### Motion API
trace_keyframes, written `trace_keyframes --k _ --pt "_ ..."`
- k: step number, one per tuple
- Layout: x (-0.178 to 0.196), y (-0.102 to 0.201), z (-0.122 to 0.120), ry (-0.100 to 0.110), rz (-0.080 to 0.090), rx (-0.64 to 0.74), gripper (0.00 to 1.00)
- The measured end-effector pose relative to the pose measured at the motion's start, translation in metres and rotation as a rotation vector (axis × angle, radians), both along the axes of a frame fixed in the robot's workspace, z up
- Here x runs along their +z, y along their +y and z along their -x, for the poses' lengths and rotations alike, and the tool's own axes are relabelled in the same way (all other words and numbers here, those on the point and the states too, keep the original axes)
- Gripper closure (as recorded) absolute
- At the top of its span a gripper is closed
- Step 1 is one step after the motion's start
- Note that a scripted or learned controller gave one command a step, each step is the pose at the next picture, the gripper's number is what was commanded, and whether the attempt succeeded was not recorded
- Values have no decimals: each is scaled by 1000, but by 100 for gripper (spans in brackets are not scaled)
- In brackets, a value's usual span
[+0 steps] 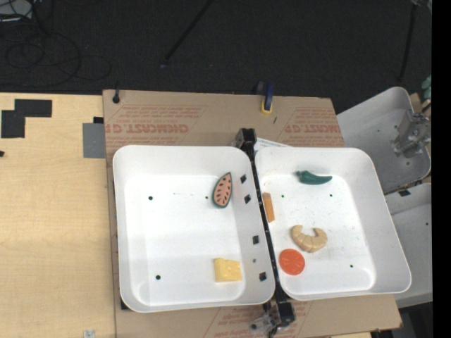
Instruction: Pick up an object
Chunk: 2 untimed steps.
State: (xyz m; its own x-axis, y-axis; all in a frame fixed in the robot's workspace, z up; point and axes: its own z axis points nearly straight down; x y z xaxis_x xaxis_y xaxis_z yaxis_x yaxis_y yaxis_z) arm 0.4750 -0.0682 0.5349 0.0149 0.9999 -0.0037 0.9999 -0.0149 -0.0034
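Two white bins sit side by side on the bench. The left bin (134, 259) holds a watermelon slice (223, 189) near its right wall and a yellow cheese wedge (227, 270) near its front. In the right bin (380, 224) lie a green pepper (313, 177) at the back, a thin orange stick (268, 207) along the left wall, a tan croissant (309, 238) in the middle and a red-orange disc (292, 262) in front of it. All the objects lie free on the bin floors.
A black divider with clips (254, 210) runs between the bins. Brown cardboard (183, 122) lies under them. A grey panel with a metal fitting (411, 134) stands at the right edge, and a blue and yellow clamp (266, 98) sits behind the bins.
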Motion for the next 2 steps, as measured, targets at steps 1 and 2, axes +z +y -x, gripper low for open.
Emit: trace_keyframes --k 1,2 --pt "3 74 -1 -1 -4 22 100" --pt "2 130 -1 -1 -4 21 100"
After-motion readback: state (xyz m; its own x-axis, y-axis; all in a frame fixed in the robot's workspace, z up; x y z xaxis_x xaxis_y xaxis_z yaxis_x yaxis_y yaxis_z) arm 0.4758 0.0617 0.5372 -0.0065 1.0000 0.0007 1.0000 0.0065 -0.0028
